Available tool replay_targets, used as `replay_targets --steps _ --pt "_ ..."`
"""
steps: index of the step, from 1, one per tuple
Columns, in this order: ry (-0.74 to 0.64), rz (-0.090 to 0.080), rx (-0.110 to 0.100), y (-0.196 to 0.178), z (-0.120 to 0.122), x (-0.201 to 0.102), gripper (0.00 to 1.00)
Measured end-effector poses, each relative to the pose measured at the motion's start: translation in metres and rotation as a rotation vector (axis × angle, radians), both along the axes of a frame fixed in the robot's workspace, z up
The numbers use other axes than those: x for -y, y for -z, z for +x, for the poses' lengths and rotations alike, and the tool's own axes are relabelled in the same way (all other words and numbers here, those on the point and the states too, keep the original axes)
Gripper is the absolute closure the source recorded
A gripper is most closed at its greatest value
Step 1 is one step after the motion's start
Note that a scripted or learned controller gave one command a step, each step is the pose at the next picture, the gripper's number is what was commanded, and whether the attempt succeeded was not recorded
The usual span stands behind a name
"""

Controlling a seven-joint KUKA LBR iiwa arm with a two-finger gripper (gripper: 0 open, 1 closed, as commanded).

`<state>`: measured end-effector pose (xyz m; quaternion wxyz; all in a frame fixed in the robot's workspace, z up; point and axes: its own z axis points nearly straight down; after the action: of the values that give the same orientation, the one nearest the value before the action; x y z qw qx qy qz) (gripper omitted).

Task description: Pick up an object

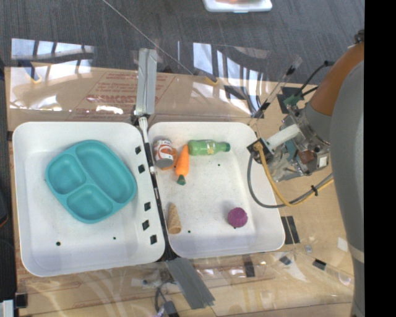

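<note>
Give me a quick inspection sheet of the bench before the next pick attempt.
Surface: two white bins, left bin, right bin, side by side.
Job's things: in right bin, green bottle, carrot and can touching, cone, purple ball.
Clutter: teal divided plate in left bin.
Gripper: gripper beside the right bin's right rim, nothing seen in it.
Cables: yellow cable looping under the wrist.
Surroundings: dark carpet.

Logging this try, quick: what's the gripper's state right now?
Gripper: at the right bin's right edge, nothing seen in it; open or closed cannot be told.
</note>
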<state>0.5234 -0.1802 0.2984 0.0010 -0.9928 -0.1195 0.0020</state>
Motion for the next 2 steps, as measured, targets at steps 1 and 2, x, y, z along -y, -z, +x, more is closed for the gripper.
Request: replay_targets --steps 1,2 --pt "0.007 0.001 -0.003 0.031 0.040 0.007 1.00" --pt "0.030 0.002 -0.003 0.055 -0.004 0.002 1.00"
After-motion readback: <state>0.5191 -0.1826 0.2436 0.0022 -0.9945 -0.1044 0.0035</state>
